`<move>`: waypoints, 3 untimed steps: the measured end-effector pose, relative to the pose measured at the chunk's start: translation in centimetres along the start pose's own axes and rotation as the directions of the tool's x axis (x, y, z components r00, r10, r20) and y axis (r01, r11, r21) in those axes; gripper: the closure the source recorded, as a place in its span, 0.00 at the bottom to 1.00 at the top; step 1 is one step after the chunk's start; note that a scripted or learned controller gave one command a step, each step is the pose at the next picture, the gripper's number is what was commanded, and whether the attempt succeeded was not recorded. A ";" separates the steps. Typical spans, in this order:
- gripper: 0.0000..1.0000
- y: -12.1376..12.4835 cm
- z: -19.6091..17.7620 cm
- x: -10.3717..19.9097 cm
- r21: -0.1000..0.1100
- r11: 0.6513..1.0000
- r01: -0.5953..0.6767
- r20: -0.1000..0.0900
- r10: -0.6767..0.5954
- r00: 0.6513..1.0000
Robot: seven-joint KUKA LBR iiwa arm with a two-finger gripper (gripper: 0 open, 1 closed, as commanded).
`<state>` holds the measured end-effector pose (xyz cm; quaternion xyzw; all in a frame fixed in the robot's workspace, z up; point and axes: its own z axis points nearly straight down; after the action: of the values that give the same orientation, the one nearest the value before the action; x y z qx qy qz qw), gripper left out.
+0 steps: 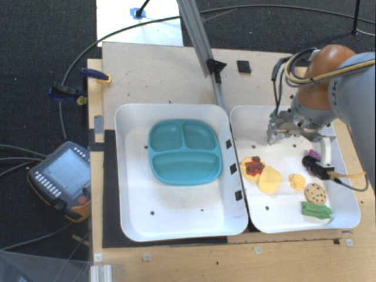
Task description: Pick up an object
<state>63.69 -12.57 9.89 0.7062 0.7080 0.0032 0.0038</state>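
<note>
My gripper point(275, 135) hangs in the far part of the right bin point(346, 219), over bare white floor. Toy food lies nearer the front of that bin. A yellow slice with red topping point(254, 167) is closest, a short way in front of the gripper and apart from it. A plain yellow piece point(270, 180) touches that slice. Further right lie a small orange-yellow lump point(297, 181), a chocolate-chip cookie point(315, 193) and a green pod point(317, 211). A small purple item point(315, 155) peeks out at the right.
The left bin point(132, 216) holds a teal divided plate point(184, 152). A grey slanted pole point(200, 34) crosses the bench behind the bins, ending near the wall between them. A handheld pendant point(61, 178) lies off the bench at left.
</note>
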 end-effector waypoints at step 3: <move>1.00 0.6 -16.6 -1.0 0.002 1.000 0.003 0.000 -0.003 1.000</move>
<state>64.15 -13.55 26.51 0.7050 0.7092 0.0024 0.0033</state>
